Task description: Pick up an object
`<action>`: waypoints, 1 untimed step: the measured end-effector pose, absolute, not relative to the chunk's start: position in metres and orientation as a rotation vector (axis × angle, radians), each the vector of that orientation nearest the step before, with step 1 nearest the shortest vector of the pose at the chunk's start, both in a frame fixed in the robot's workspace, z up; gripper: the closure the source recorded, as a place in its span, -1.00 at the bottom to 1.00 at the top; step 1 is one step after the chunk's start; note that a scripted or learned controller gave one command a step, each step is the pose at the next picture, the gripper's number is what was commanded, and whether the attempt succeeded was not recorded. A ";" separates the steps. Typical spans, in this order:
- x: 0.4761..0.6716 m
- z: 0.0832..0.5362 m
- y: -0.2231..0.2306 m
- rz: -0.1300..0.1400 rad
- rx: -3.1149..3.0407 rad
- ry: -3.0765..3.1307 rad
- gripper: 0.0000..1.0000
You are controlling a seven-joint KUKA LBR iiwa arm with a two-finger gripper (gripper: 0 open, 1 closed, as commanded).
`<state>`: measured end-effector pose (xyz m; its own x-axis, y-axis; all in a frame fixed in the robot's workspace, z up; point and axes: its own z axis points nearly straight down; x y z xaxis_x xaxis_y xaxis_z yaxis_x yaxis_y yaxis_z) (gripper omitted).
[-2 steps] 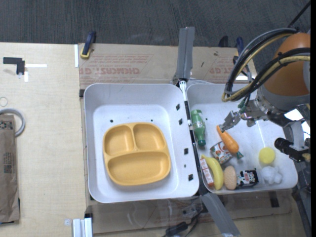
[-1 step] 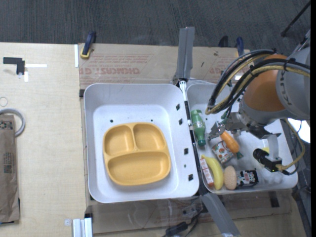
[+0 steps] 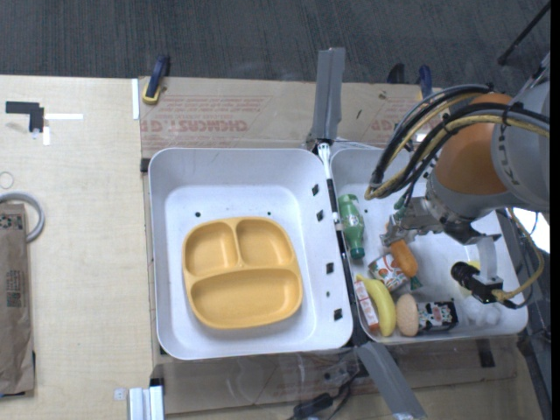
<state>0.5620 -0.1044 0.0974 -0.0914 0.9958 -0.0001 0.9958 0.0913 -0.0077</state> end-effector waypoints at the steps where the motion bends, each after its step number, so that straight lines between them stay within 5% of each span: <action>1: 0.563 0.204 -0.103 0.007 -2.158 -2.281 1.00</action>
